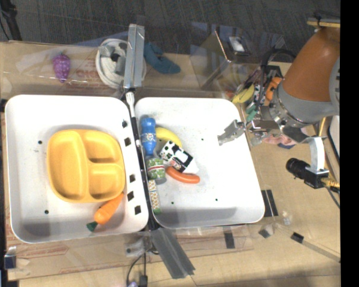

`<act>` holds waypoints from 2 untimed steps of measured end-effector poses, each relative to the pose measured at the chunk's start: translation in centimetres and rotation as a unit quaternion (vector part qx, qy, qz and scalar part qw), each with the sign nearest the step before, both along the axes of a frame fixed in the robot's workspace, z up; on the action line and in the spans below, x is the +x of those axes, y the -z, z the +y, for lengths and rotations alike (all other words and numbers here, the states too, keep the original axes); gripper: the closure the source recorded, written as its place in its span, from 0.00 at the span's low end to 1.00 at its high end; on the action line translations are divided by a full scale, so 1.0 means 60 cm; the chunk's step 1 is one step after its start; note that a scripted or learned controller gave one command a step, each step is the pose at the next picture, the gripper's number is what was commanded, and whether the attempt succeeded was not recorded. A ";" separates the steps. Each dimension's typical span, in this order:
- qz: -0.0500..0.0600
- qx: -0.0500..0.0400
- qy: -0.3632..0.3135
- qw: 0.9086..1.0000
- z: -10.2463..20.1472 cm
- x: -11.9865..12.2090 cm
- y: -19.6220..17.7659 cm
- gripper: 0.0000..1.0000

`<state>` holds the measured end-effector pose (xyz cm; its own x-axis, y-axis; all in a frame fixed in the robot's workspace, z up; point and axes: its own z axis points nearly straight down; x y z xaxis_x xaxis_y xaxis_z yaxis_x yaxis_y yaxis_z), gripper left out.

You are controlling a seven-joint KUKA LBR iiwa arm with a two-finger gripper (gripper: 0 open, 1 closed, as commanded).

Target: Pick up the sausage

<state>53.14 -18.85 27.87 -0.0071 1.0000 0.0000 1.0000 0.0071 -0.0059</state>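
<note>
In the right white bin, the glossy red-orange sausage lies ungrasped; my metal two-finger gripper hovers well right of it.

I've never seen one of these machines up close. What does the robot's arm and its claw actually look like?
The arm is bulky and rounded, with a broad orange band above a grey wrist section. Coloured wires, yellow among them, bunch beside the wrist. The gripper at its tip is small, grey and metallic, far slimmer than the arm behind it.
</note>
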 end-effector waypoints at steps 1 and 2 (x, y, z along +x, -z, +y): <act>0.001 0.001 -0.028 1.000 0.041 0.002 0.248 0.00; 0.000 0.002 -0.121 0.993 0.078 -0.007 0.315 0.00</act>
<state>52.69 -14.18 8.97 -0.2470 0.9690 0.0029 0.9690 0.2470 -0.0046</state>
